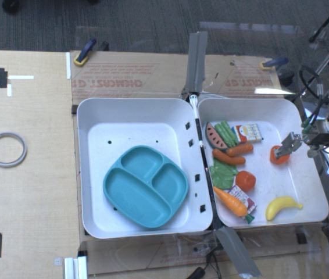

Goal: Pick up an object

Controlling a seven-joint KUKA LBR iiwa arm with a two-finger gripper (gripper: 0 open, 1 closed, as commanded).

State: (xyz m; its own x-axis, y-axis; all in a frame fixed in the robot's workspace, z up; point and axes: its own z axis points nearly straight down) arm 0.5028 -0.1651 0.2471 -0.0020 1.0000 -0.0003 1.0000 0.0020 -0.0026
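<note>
At the far left of your bench lies a roll of tape on the bare wood, well apart from the bins. A blue-and-yellow clamp sits at the top edge of the cardboard sheet behind the bins.

Next you reach the left bin. It holds one thing — a teal divided plate with three compartments, lying flat and turned at an angle, toward the bin's front.

Cross the divider and you are in the right bin, where the toy foods cluster along its left side. At the top of that cluster you see a watermelon slice just beside a bunch of green beans, with a small white carton touching the beans on their right. Below them lies an orange-red sausage, then a green leafy piece, a red tomato just beside it, and a carrot lying across a small printed packet near the front wall. A yellow banana lies alone toward the front right corner, well apart from the cluster.

Further right, mid-bin near the right wall, sits a small red object — round, with a green top. The gripper reaches in from the right and hangs at this red piece, its metal tip touching or overlapping the piece's upper right edge. You cannot tell from this angle whether the tip is spread or closed, nor whether it grips the piece at all.
</note>
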